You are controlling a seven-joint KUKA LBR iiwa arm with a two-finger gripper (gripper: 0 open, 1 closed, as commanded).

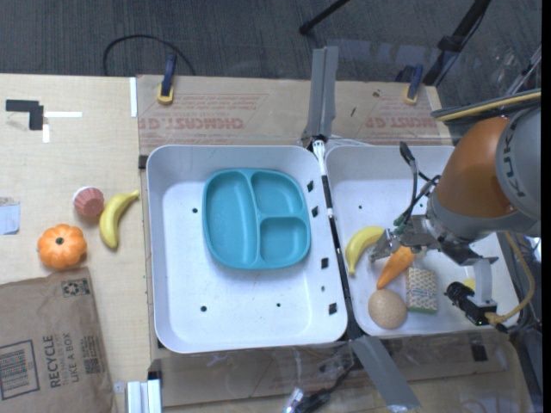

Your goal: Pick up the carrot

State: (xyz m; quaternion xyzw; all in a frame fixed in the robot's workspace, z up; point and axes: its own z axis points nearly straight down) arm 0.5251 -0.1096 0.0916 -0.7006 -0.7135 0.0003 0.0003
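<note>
From my seat the gripper (405, 246) sits right on the carrot's (395, 267) top end (jaws' state, can't tell), banana (362, 246) just left of it.

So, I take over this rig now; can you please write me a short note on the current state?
Gripper: low in the right bin, at the carrot's upper end; a grasp cannot be confirmed.
Carrot: lying tilted on the bin floor, between the banana and the sponge, above the egg-like ball.
Done: approach.
Left: secure the carrot, lift it.
</note>
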